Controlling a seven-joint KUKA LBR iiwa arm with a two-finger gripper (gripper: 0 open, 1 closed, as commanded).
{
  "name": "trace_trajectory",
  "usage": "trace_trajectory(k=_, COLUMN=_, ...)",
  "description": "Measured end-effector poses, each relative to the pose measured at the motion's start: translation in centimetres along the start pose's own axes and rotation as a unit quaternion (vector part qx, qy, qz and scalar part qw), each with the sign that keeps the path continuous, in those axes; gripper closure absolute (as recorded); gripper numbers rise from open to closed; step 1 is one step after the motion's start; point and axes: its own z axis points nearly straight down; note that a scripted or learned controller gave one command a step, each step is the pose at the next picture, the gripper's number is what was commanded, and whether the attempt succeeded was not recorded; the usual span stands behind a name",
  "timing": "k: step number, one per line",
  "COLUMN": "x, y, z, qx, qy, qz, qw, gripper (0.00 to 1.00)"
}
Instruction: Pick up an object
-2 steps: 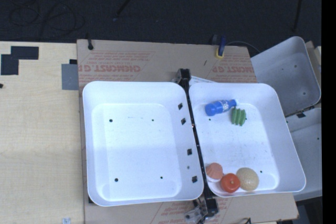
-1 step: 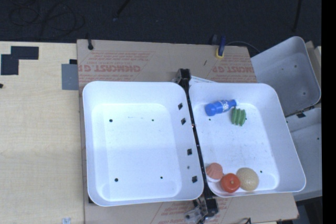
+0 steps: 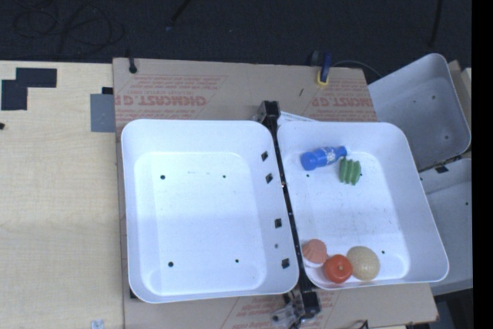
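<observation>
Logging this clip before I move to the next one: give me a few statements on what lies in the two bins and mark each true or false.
1. The blue bottle lies on its side in the right bin. True.
2. The green object sits in the left bin. False: it lies in the right bin, just right of the blue bottle.
3. The red ball rests near the front edge of the right bin, between the pink ball and the beige ball. True.
4. The three balls are scattered far apart. False: they cluster together in the near part of the right bin.
5. The bins stand on a cardboard sheet. True.
</observation>
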Motion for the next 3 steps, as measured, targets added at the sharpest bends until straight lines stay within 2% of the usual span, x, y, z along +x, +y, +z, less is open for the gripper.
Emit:
trace_trajectory(k=2, x=0.1, y=0.0, z=22.1, qx=0.005, qy=0.002, qz=-0.001, qw=1.0000, gripper=1.00)
trace_trajectory(k=3, x=-0.2, y=0.1, z=20.9, qx=-0.001, qy=-0.001, qz=0.002, qw=1.0000, gripper=1.00)
